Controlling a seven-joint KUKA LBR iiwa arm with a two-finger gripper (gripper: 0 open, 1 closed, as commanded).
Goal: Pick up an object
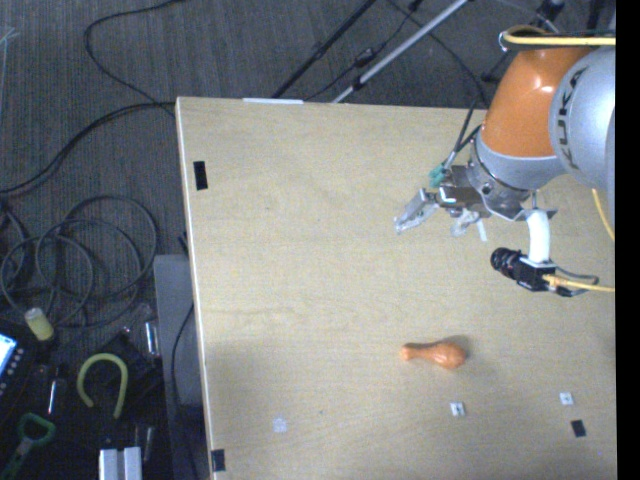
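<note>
Cables (pixel 80 238) coil on the carpet at the left edge of the frame. The tan bench top (pixel 300 268) fills the centre. Lower centre-right lies an orange pear-shaped object (pixel 437 353), nothing crowding it. Above it, well apart, the gripper (pixel 437 215) hangs with fingers spread, gripping nothing.

A plain tan table (pixel 300 268) is seen. An orange object (pixel 436 353) is shown upon it. The arm (pixel 560 108) is coloured grey and orange.

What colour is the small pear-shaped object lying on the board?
Orange; the pear-shaped object shows clearly in the camera view, lying on the tan board.
</note>
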